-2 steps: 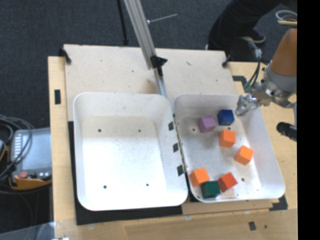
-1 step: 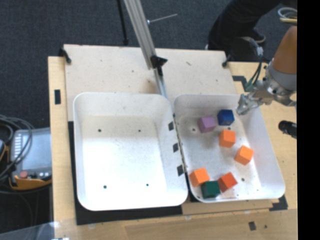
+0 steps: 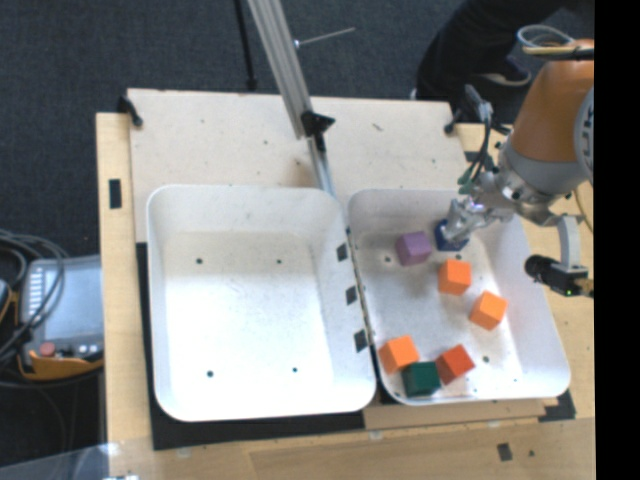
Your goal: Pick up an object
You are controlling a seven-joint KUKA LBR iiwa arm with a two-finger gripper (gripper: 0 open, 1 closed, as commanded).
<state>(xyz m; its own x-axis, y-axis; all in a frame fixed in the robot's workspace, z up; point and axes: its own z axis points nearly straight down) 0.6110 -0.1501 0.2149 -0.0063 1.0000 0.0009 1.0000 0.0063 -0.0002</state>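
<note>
Green cube [image 3: 421, 378]: lower edge of right bin [image 3: 535, 353]
Gripper [image 3: 452, 230]: beside purple cube [image 3: 412, 247]; I cannot tell its state

Dark carpet floor [image 3: 120, 28], pale wooden bench [image 3: 220, 138], slanted aluminium post [image 3: 280, 53], cables [image 3: 15, 258] at left

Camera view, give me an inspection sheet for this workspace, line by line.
Surface: wooden bench bearing left bin and right bin.
Job's things: in right bin, purple cube, three orange cubes, red-orange cube, green cube.
Clutter: nothing seen.
Grippers: gripper low beside purple cube; something blue at its tip.
Cables: wires along wrist; cords at left.
Surroundings: dark carpet, aluminium post, handheld controller.
</note>
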